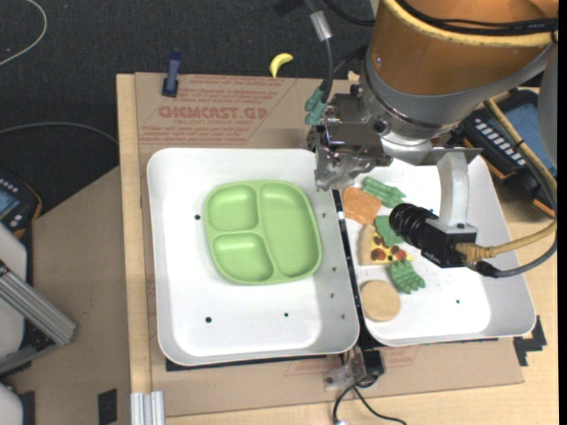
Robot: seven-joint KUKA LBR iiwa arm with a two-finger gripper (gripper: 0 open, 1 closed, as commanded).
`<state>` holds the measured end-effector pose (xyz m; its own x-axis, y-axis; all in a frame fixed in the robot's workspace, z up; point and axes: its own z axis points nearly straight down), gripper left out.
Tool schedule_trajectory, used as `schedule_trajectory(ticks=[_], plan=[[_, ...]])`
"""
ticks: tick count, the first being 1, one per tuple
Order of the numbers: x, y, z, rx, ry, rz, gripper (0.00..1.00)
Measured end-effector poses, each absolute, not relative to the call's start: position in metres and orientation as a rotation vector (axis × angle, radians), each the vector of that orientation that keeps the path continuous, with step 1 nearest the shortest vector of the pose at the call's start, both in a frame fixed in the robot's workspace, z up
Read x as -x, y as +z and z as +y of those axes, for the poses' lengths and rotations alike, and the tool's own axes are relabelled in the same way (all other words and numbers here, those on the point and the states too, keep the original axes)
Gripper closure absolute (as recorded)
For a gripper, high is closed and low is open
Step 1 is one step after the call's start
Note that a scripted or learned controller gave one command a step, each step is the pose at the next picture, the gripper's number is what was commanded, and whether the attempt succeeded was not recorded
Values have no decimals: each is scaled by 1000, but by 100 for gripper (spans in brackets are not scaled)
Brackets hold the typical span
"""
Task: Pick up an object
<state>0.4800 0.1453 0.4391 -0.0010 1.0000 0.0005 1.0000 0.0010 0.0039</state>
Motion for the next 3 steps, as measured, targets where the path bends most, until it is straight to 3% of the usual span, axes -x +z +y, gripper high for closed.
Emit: schedule_trajectory(ticks=[1, 2, 3], plan=[[-481, 449, 146, -2217, 8, 2220, 100], [-478, 342, 99, -2231, -15, 2219, 100], [-480, 480, 67, -2218, 21, 2211, 100]])
